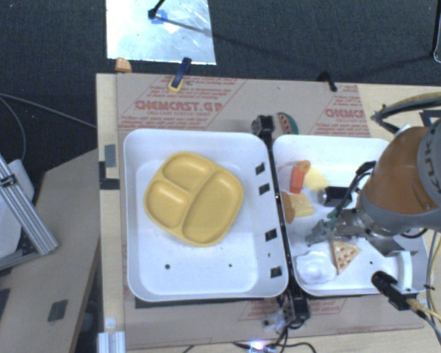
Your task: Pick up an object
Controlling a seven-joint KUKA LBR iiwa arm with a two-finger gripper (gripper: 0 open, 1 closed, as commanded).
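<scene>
A yellow divided plate [195,198] is seen lying in the left bin [132,219], well apart from the claw [329,228]. In the right bin [331,144], an orange piece [299,176], a pale yellow piece [317,177] and a tan wedge [300,207] are gathered near the dividing rim. The claw is lowered among them; whether it is clenched or released cannot be told. Just beside it lie a pizza slice [345,255] and a white object [314,268]. The tabletop [228,98] is covered with printed cardboard.
</scene>
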